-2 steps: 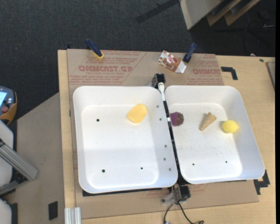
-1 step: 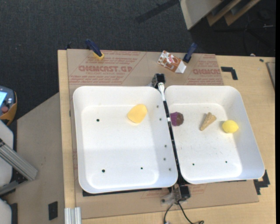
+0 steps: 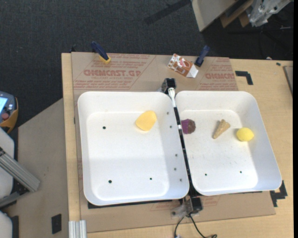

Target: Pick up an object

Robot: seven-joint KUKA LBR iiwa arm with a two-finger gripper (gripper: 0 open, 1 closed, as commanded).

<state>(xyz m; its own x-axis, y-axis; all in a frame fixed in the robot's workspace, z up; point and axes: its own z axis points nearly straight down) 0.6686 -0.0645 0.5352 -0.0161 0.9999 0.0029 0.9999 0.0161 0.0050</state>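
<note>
Two white bins side by side on a brown board [image 3: 139,70], touching along the middle edge. Held there probably by the two blue clamps [image 3: 100,51] at the far edge of the board, so as not to slide during a pick.

In the left bin [image 3: 84,148]: one yellow lump [image 3: 145,121], alone, well apart from the walls, so probably easy to approach from above. In the right bin [image 3: 266,148]: a purple piece [image 3: 187,126] just beside the dividing wall, a tan cone-like piece [image 3: 221,128] in the middle, a yellow ball [image 3: 245,135] near it. All four lying loose on the floors, none lifted; task judged as not yet begun.

At the top right corner, a pale metal part [image 3: 265,11], probably the gripper, high above the bench and far from every object. Cut off by the upper edge and blurred: cannot tell how wide open, nor whether anything is inside.

Also hard to make out: the small red-and-white packet [image 3: 182,65] on the board behind the bins, and the true shape of the purple piece.
</note>
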